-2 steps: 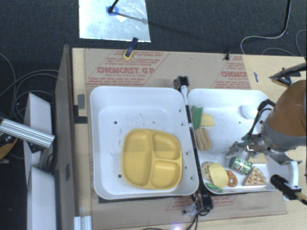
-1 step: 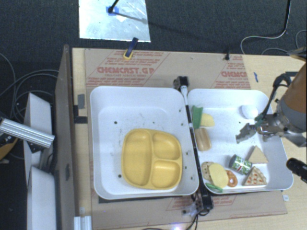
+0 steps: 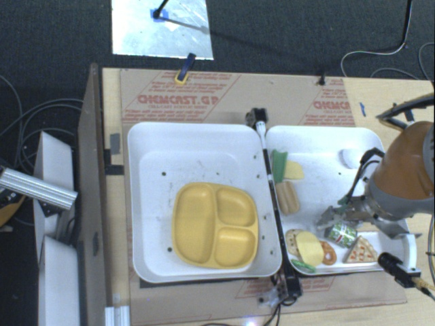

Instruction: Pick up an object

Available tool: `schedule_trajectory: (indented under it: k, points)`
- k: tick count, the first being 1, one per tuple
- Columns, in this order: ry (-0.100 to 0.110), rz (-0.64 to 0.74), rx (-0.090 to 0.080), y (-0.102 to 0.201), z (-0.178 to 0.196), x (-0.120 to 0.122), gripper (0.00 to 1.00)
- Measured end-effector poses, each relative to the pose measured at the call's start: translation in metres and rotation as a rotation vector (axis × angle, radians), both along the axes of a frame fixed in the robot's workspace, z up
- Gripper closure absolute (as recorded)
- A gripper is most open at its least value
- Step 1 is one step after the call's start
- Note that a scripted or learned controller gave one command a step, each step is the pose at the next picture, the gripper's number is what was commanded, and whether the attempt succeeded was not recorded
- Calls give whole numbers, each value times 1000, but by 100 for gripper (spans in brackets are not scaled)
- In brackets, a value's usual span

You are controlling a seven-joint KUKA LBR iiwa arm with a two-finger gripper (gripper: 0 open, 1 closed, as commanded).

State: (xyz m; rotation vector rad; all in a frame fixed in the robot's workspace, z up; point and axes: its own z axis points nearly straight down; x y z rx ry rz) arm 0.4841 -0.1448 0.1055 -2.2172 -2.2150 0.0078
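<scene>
Hovering low in the right bin (image 3: 319,145), the end effector (image 3: 334,217) is seen just beside a green can (image 3: 342,234); finger state cannot be told. Nothing is judged lifted; grasping and raising remain.

A single fixed camera looks down on the bench (image 3: 224,90) from above, tilted slightly so the far edge sits toward the top of the frame and the near edge toward the bottom. It stands far enough back to take in both white bins whole, the left bin (image 3: 146,182) and the right bin (image 3: 319,145), along with dark floor (image 3: 285,19) beyond the bench. The arm (image 3: 408,175) enters from the frame's right side. The camera's height seems moderate, though the slant makes that hard to judge. With one view, nothing overlaps another.
</scene>
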Motion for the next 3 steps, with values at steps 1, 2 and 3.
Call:
schedule_trajectory:
  k: [1,2,3]
  points:
    - [-18,4,-6,-19,99,4,0]
    - [-4,3,1,-2,-11,1,0]
    - [-29,4,-9,-27,157,8,0]
